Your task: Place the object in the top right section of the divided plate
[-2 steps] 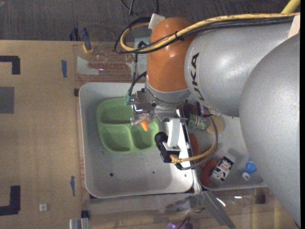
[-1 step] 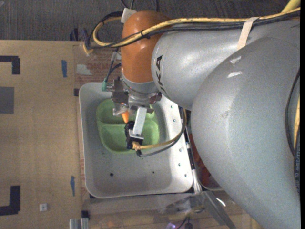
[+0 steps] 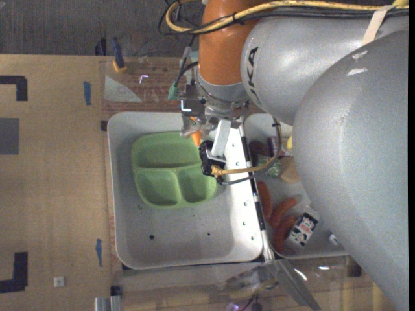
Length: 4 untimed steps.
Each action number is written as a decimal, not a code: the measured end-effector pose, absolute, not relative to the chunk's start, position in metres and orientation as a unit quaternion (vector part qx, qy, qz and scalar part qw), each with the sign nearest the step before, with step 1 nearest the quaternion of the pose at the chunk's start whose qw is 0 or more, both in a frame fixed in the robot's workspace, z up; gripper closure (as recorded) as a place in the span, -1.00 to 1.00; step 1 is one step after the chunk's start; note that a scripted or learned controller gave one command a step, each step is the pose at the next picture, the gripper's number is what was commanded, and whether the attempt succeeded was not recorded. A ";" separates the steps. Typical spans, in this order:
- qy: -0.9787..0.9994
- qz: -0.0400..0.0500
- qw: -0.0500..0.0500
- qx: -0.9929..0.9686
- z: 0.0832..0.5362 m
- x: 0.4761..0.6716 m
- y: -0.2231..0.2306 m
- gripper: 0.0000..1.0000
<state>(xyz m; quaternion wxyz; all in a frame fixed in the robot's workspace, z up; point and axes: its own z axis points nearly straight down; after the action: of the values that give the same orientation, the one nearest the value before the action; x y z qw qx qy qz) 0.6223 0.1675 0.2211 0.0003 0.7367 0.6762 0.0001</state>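
nearest, in the right bin (image 3: 305,253), a small black-and-white carton (image 3: 302,229) carries print too small to read. just beyond it lie orange-red sausage-shaped pieces (image 3: 283,212). the left bin (image 3: 168,245), on the tan desk (image 3: 52,173), holds a green divided plate (image 3: 174,173), with two small sections on its near side and one long section on its far side. at the plate's far right corner a small orange object (image 3: 192,135) shows right under the gripper (image 3: 194,123), which points down into the bin. whether the object is gripped or loose i cannot tell. farther back, the orange band (image 3: 224,37) joins the grey arm (image 3: 337,109) reaching in from the right, with part of the kuka lettering (image 3: 250,70) readable on it.
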 end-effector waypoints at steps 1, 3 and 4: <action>0.667 -0.001 -0.001 0.745 0.222 0.553 0.226 1.00; 0.664 -0.002 -0.001 0.748 0.213 0.545 0.207 1.00; 0.690 -0.002 -0.001 0.724 0.217 0.478 0.225 1.00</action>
<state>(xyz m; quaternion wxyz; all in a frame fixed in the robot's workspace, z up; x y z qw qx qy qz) 0.4784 0.2252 0.2173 -0.0010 0.7236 0.6902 -0.0017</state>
